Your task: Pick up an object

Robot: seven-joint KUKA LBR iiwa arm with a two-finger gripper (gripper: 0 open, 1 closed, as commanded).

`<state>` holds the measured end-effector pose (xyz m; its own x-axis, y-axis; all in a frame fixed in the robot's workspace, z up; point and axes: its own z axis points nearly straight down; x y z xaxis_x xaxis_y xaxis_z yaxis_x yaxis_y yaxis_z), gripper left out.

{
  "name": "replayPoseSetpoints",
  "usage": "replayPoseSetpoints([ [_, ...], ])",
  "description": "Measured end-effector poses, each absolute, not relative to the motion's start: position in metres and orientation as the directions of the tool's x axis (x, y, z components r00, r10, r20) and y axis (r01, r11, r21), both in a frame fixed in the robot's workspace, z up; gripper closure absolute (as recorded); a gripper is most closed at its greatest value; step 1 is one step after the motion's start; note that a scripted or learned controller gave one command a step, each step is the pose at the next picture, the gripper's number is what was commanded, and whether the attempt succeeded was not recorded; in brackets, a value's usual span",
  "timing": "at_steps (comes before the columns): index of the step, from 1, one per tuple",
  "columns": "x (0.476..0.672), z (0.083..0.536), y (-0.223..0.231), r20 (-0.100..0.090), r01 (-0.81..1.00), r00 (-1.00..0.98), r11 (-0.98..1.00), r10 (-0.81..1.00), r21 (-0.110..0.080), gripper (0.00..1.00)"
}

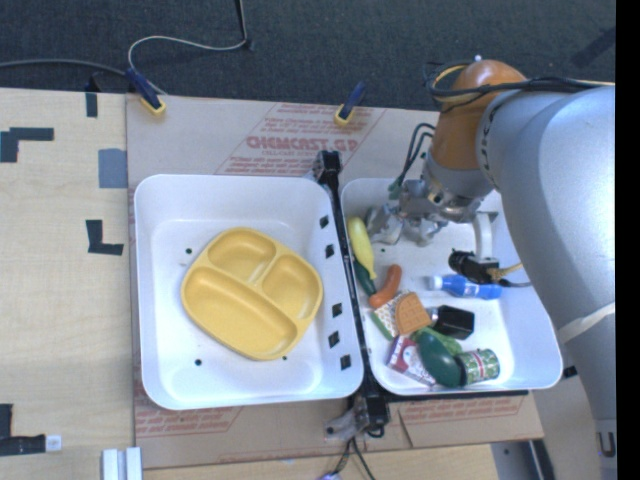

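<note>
In the left bin (160,298), a shallow white tray of smooth moulded plastic with rounded corners, a yellow divided plate (252,291) is found lying flat; its surface is matt, its outline a softened square, and three compartments are pressed into it. No work has been done on this side. In the right bin (530,353), of the same make and set just beside the first, the candidate objects are found gathered along the left wall and toward the near edge: a yellow corn cob (361,247) of elongated form, an orange-red sausage (385,286) just below it, a ridged tan cracker (411,314), a glossy dark green vegetable (439,358), a small tin can (480,365) with a printed label lying on its side, a flat black block (455,320) and a blue and white marker (462,286). All are seen resting on the bin floor, so nothing is judged to have been lifted. The gripper (405,220), of bare grey metal below the orange band, is positioned low over the far part of the right bin, near the upper end of the corn cob. Whether it is open or closed cannot be told, and no object is seen in its grasp. The pick is therefore judged outstanding: selection, closure and lift remain to be done.
</note>
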<state>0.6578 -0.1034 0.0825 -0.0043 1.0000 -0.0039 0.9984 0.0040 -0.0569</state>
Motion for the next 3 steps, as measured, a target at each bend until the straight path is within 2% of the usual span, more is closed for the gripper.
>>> replayPoseSetpoints([
  [2,0.6578,0.0825,-0.1021,-0.005,0.998,-0.003,0.003,1.000,-0.056,0.00],
  [3,0.6564,0.0900,-0.1019,-0.005,0.998,-0.002,0.001,1.000,-0.061,1.00],
])
